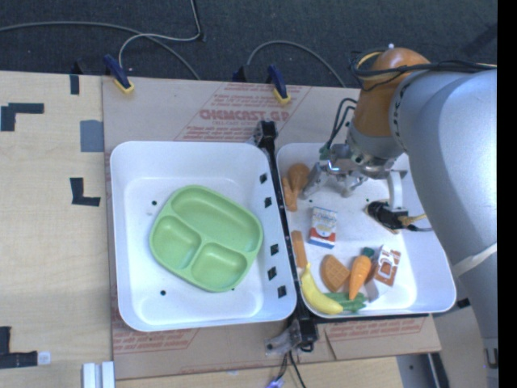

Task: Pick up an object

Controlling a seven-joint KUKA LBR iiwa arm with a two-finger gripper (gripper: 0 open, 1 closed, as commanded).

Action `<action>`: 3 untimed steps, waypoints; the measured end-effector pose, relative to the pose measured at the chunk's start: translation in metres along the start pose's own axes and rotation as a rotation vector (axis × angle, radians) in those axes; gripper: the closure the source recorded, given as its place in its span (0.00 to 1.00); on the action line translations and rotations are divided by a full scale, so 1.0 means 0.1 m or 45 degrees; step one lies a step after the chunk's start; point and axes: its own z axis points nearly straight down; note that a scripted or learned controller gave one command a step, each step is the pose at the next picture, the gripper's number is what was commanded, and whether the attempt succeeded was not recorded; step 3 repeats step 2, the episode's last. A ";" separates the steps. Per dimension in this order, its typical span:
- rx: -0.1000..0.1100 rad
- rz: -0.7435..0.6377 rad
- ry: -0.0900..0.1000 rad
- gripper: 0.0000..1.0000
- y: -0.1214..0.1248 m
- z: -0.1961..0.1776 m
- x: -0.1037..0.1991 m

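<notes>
Pincer [331,186]: one, on the grey arm [452,160], low over the upper part of the right bin [432,297]. Whether it is wide or narrow cannot be told, and nothing is seen held in it.

Right bin, loose things, eight:
- roll [297,176], one, brown, just left of the pincer.
- upper stick [287,194], one, orange, along the bin's left wall below the roll.
- carton [323,225], one, white with blue and red, below the pincer, apart from it.
- lower stick [299,249], one, orange, near the left wall.
- biscuit [334,272], one, brown, rounded.
- carrot [360,273], one, orange with green leaves, touching the biscuit's right side.
- banana [319,296], one, yellow, at the front-left corner, under the biscuit and the carrot's leaves.
- packet [388,266], one, red and white, just right of the carrot.

Left bin [129,297], one thing:
- plate [206,238], one, green, three compartments, lying flat near the middle.

Surface: both white bins sit side by side on a cardboard sheet [234,111] with red print. The sheet lies on a pale wooden bench [48,257] marked with black tape pieces [81,192].

Fixings: clamps, two, blue and yellow, on the cardboard's far edge, left clamp [119,73] and right clamp [277,84].

Room: dark carpet [81,6] beyond the bench, with thin cables [192,6] trailing across it.
</notes>
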 end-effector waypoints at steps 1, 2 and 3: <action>0.000 -0.001 0.003 0.00 0.00 0.00 0.00; 0.000 -0.001 0.003 0.00 0.00 0.00 0.00; 0.000 -0.001 0.003 0.00 0.00 0.00 0.00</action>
